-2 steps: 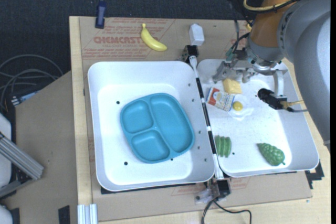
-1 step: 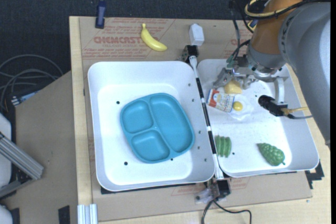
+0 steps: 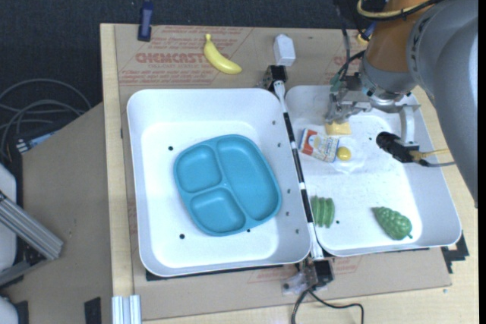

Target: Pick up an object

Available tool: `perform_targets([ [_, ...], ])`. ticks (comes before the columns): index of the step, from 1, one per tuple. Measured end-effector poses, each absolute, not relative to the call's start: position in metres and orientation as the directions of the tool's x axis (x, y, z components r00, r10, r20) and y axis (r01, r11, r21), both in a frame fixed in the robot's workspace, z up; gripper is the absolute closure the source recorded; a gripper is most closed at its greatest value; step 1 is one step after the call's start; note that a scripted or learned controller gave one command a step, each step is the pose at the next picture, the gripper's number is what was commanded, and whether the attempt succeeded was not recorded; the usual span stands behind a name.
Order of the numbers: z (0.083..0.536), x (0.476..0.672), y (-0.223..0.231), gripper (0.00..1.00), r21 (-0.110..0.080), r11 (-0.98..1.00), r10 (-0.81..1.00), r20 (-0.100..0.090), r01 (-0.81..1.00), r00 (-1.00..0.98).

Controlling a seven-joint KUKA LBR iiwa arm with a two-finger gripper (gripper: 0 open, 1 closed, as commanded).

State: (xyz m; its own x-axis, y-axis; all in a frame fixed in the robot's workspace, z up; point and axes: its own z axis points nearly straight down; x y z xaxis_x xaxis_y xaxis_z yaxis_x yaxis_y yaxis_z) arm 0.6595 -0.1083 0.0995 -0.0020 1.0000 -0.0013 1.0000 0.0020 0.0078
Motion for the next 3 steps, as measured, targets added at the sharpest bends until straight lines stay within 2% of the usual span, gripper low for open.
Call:
perform_targets([
  [1,0.097,0.658,-0.108,0.0,0.002,0.002,1.0,-0.001,1.0,-0.002],
  [2,0.085,0.667,-0.112,0.0,0.002,0.001,1.0,-0.002,1.0,-0.001],
  [3,0.099,0.67,-0.111,1.0,0.012,0.003,1.0,-0.003,1.0,-0.003],
])
